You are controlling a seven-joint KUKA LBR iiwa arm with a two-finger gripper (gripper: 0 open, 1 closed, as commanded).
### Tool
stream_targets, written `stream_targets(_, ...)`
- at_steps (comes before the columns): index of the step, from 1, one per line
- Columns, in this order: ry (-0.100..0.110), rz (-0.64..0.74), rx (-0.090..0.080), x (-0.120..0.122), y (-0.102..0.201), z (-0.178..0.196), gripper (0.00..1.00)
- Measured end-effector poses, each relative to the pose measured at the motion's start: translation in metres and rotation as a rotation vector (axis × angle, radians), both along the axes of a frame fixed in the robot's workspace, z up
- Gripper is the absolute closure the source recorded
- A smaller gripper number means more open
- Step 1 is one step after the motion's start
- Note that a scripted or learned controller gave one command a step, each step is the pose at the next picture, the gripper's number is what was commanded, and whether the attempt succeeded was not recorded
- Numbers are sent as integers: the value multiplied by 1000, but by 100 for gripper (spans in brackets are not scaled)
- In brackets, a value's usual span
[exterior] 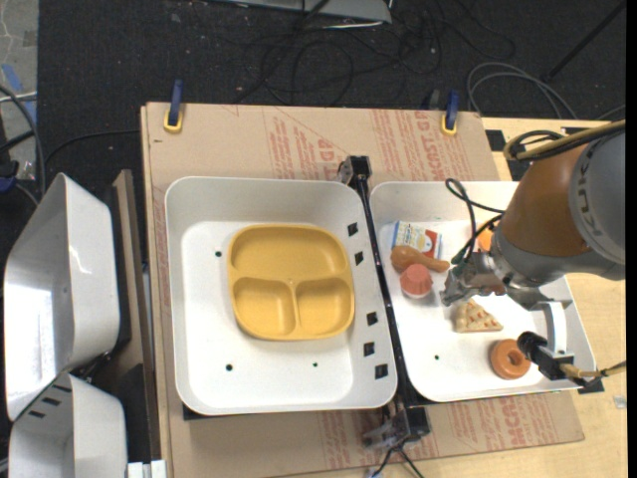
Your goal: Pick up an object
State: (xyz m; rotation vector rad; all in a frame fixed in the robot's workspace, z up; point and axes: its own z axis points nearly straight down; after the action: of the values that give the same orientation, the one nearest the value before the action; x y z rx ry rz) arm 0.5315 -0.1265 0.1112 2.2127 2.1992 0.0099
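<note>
Two white bins (199, 267) are set side by side on the worktop (299, 132), clamped board beneath them, so that things can be lifted from one and carried to the other. In the left bin a yellow divided plate (292, 279) is laid flat near the middle, well apart from everything else.

All the small things are gathered in the right bin (438, 376): a small carton (414, 237) at the far side, a drumstick (418, 259) just beside it, a pink ball (416, 281) touching the drumstick's near edge, a pizza slice (476, 317) toward the middle, and a doughnut (511, 358) at the near right, with a black part of the arm's gear just beside it.

The tool (466, 285) is lowered from the right into that bin, between the pink ball and the pizza slice, close above the slice's far edge. Whether it is released or clenched cannot be told, since it is masked by the wrist. Nothing is seen lifted, so the pick is judged not yet made; the slice or ball seems the likeliest target.
</note>
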Motion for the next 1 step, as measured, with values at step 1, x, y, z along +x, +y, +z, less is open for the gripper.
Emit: stream_targets(1,15,9,10,-2,1,63,100)
